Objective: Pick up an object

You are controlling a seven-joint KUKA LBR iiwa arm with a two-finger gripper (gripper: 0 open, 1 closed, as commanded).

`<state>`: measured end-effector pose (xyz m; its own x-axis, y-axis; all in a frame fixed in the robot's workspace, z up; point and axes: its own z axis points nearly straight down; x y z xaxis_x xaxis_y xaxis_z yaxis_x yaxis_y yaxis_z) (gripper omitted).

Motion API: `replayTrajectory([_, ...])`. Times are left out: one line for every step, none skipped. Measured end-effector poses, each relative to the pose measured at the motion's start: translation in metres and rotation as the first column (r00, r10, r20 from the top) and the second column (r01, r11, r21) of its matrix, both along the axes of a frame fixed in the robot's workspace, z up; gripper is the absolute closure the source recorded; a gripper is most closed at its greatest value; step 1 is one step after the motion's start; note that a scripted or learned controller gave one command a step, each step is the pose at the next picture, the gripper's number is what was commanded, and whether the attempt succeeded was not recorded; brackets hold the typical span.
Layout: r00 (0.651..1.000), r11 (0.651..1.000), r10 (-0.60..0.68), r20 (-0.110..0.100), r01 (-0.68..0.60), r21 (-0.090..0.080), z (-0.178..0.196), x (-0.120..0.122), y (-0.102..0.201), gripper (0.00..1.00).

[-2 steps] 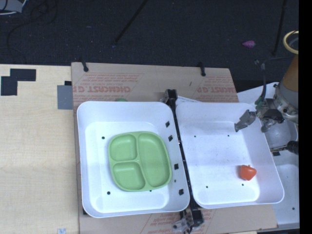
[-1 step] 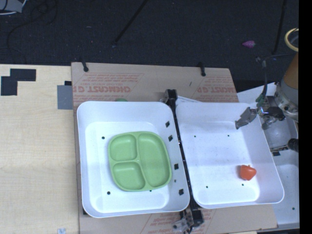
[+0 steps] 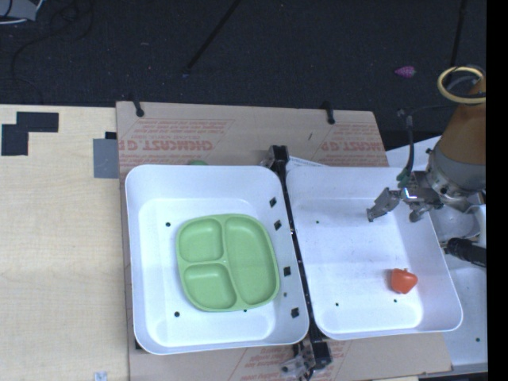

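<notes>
Two shallow white plastic bins sit side by side on the pale wooden worktop (image 3: pixel 55 228), resting on a sheet of brown printed cardboard (image 3: pixel 238 137), and each bin holds a single thing. The left bin (image 3: pixel 151 197) contains one light green plastic plate with three compartments (image 3: pixel 228 262), lying flat near the bin's middle. The right bin (image 3: pixel 341 292) contains one small red-orange rounded object (image 3: pixel 403 281), lying on the floor toward the bin's near right corner; it is too small to tell what it is beyond its colour and rough shape. One grey robot arm (image 3: pixel 464 145) comes in from the right, and most of it is cut off by the frame edge. Its metal pincer (image 3: pixel 397 205) hangs over the upper right part of the right bin, well apart from the red-orange object. The two fingers appear spread, one reaching left toward the bin's middle and the other nearer the bin's right wall, with nothing seen between them. A black clip strip (image 3: pixel 287 236) runs along the seam where the two bins meet.
</notes>
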<state>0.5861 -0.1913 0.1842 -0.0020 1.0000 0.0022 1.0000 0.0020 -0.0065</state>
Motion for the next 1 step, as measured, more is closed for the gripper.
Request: replayTrajectory([1.000, 1.000, 0.001, -0.001, -0.001, 0.000, -0.0551, -0.0009, 0.0104, 0.00])
